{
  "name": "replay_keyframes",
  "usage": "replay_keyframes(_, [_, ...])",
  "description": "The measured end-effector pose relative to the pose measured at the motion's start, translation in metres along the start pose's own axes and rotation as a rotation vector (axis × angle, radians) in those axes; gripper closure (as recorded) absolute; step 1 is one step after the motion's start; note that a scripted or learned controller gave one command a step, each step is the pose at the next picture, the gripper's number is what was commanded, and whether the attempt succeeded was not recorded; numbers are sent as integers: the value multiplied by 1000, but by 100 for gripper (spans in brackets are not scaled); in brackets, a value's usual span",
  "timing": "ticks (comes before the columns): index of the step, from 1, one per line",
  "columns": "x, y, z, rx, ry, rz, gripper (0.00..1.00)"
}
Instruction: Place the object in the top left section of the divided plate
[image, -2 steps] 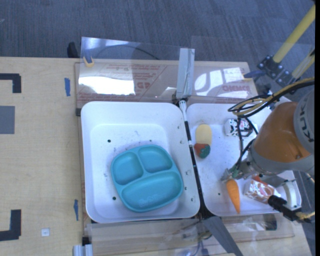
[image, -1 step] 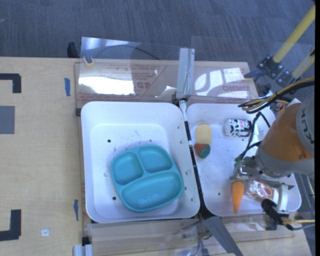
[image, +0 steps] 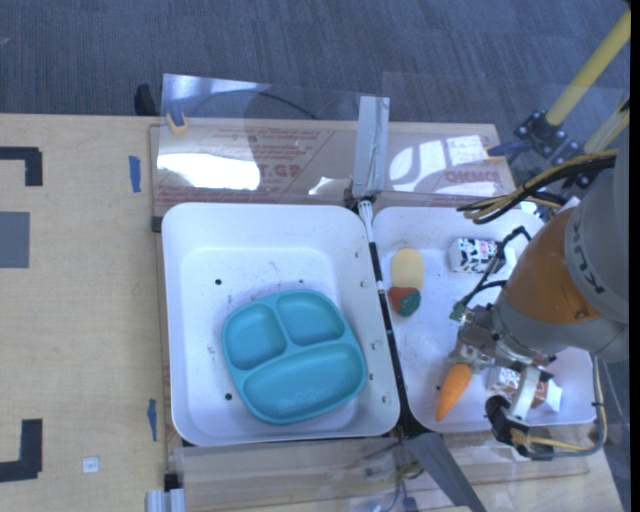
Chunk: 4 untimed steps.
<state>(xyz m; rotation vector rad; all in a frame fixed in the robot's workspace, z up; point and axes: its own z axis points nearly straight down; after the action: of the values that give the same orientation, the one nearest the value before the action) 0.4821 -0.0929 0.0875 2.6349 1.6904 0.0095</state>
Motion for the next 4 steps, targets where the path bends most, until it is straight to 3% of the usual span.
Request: replay_keyframes(4, [0, 1, -17, 10, -3, 60, 100])
